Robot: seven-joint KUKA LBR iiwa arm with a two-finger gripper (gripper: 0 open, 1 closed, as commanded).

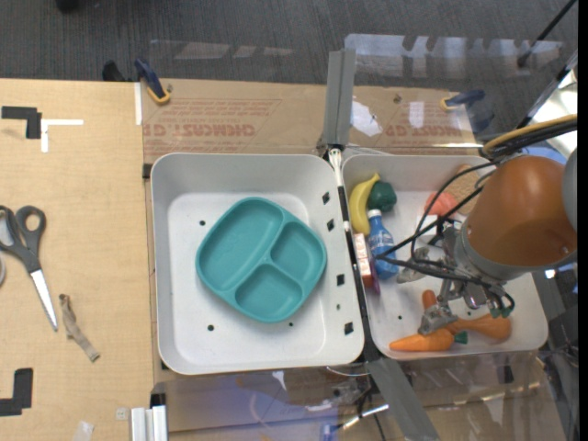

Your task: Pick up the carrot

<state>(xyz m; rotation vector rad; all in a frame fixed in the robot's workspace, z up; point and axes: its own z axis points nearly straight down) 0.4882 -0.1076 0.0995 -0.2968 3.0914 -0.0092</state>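
An orange carrot (pixel 423 343) with a green tip lies along the front wall of the right bin (pixel 404 177). A second orange carrot-like piece (pixel 489 329) lies just right of it. My gripper (pixel 459 312) hangs low over these two, under the orange wrist band (pixel 519 209), and its grey end reaches down to the first carrot's right end. The arm hides part of the bin floor behind it.
A yellow banana (pixel 362 196) with a green item (pixel 381 194), a blue-and-white bottle (pixel 378 242) and a red packet (pixel 362 260) lie along the right bin's left wall. A teal divided plate (pixel 262 258) sits in the left bin (pixel 175 274). Scissors (pixel 32 251) lie on the bench at far left.
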